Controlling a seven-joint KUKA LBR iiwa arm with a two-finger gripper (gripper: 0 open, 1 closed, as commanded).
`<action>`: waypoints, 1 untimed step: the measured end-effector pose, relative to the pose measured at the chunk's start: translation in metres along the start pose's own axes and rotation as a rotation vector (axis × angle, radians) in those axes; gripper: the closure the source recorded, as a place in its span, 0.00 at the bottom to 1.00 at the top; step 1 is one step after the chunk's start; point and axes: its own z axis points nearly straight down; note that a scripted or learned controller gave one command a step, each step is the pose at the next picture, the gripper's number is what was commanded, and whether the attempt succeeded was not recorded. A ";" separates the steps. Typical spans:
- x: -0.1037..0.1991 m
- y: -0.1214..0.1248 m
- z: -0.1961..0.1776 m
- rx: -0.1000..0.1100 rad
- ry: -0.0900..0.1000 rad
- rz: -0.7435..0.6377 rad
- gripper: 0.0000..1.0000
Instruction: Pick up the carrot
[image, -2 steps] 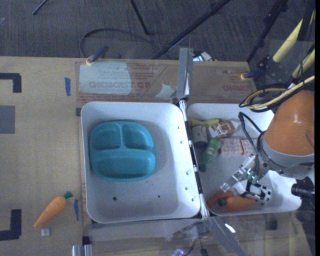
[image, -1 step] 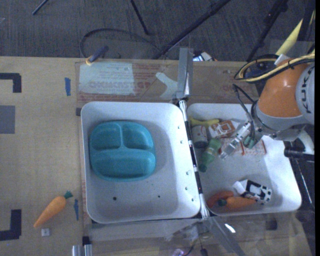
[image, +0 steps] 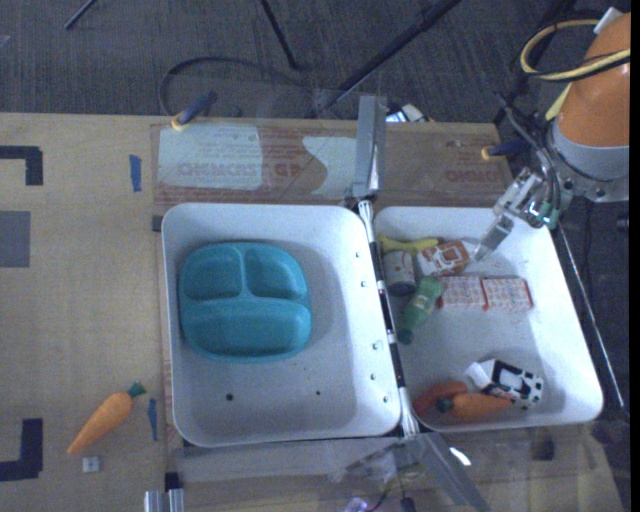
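The gripper (image: 497, 236) hovered at the right bin's (image: 572, 330) far edge, jaws apparently narrow and holding nothing. The carrot (image: 478, 405) lay against the near edge, well apart, so nothing was lined up for a grasp.

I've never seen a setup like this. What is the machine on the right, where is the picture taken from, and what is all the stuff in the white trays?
One camera looks down at a slant on a bench with two white bins. The grey and orange thing at the right is a robot arm; its gripper hangs over the right bin's far end, holding nothing that I can see. The left bin holds a teal divided plate. The right bin holds toy food: a carrot near the front, a black-and-white item beside it, a green bottle, small boxes and a banana. Another carrot lies on the bench outside the bins, at the left.
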 end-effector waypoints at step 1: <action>0.035 0.012 0.059 0.001 0.005 -0.057 0.00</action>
